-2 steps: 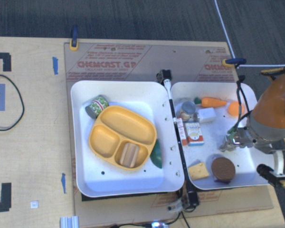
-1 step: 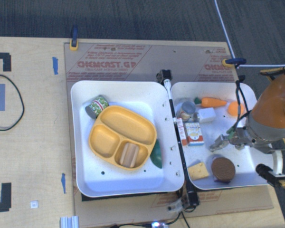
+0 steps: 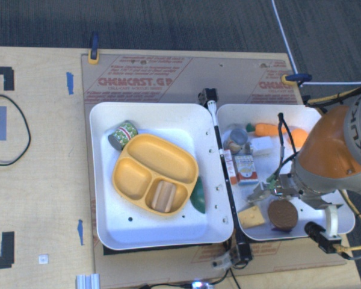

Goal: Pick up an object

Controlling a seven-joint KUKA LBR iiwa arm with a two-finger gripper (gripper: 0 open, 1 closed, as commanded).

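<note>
Over the right bin (image 3: 344,221), the gripper (image 3: 266,188) hangs; whether it is spread or pinching, I cannot tell. A brown round cookie (image 3: 283,214) lies just beside it, toward the near rim.

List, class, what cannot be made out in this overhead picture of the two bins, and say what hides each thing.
- Gripper, camera view: too small and blurred to tell open or shut.
- Right bin: its right side is hidden by the arm.
- Green object, left bin: partly under the yellow tray.
- Carton label: too small to read.
</note>
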